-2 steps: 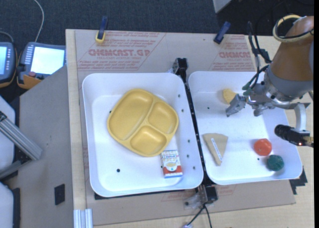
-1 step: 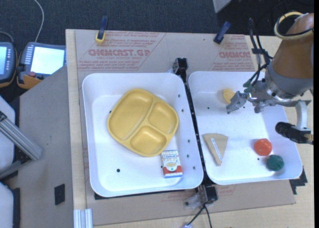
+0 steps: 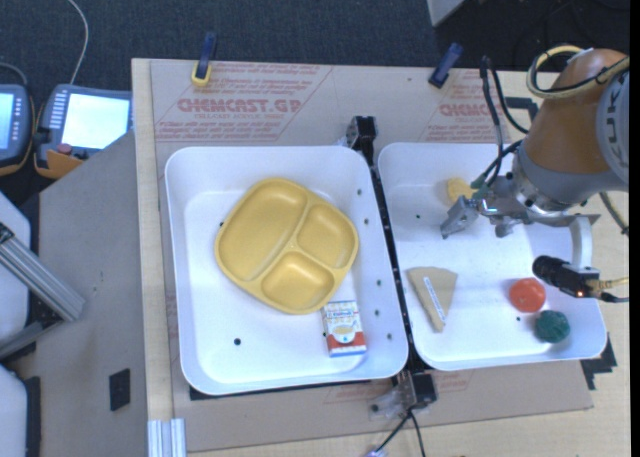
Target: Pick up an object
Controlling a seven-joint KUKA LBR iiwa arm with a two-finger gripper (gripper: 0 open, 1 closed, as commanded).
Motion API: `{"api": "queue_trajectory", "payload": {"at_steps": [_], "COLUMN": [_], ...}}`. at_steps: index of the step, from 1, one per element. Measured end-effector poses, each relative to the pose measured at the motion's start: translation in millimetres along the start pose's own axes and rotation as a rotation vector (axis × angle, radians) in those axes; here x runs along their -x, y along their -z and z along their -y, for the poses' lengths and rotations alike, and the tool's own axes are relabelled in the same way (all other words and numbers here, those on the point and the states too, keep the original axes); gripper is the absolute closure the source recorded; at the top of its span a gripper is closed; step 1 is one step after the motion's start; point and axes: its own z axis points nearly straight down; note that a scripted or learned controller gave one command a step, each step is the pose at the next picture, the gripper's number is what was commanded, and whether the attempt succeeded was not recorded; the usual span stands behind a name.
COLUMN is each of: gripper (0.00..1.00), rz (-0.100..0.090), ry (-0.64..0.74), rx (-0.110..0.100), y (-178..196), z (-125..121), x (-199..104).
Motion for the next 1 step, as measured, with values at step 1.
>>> {"api": "queue_trajectory", "payload": {"at_steps": [1], "gripper": [0.00], "rz": [0.000], "ry": [0.000], "rx": [-0.001], "y": [-52.8], "z": [0.4], "x": [-0.5]}}
